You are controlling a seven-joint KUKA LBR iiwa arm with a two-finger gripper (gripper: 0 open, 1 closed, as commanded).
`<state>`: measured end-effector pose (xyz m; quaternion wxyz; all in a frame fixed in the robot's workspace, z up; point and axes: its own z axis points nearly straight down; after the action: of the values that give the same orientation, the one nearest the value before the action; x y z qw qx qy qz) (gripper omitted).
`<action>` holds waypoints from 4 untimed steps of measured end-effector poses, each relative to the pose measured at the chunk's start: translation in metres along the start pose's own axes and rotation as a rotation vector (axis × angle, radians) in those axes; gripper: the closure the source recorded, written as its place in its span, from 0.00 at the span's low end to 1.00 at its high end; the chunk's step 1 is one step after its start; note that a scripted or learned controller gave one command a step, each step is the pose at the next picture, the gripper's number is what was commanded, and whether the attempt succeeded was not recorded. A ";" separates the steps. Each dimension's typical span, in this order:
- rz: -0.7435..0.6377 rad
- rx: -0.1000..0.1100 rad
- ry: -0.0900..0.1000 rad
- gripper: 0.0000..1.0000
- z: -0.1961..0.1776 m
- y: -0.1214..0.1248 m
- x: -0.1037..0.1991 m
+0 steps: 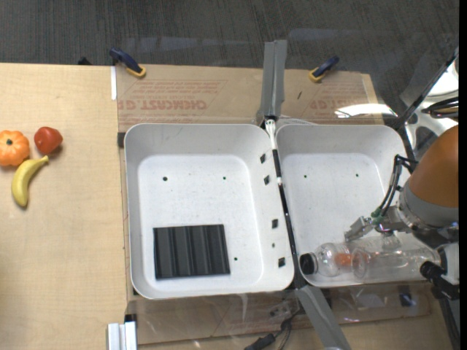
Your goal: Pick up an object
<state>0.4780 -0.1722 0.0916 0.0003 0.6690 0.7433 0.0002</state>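
Observation:
A clear plastic bottle (354, 259) with a black cap (306, 264) lies on its side along the front wall of the right bin (328, 159). My gripper (367, 227) hangs low over the right bin, just above and behind the bottle's middle, at the end of the arm with the orange band (440, 172). Nothing visible is lifted off the bin floor. A black ribbed rectangular block (191, 251) lies flat in the front part of the left bin (197, 159).
On the wooden table to the left sit an orange fruit (12, 149), a red fruit (48, 139) and a banana (25, 181). A grey divider (273, 86) separates the bins. Two clamps (127, 63) (323, 67) hold the cardboard behind them.

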 end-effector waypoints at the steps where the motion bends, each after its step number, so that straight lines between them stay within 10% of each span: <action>1: -0.037 0.001 0.009 0.00 0.000 -0.003 -0.044; 2: -0.217 0.000 0.000 0.00 0.000 0.000 0.001; 3: -0.124 0.000 -0.001 0.00 -0.073 -0.005 -0.049; 4: -0.211 0.003 0.001 0.00 0.000 0.068 0.040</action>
<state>0.5415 -0.1251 0.0920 -0.0010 0.5869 0.8097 -0.0005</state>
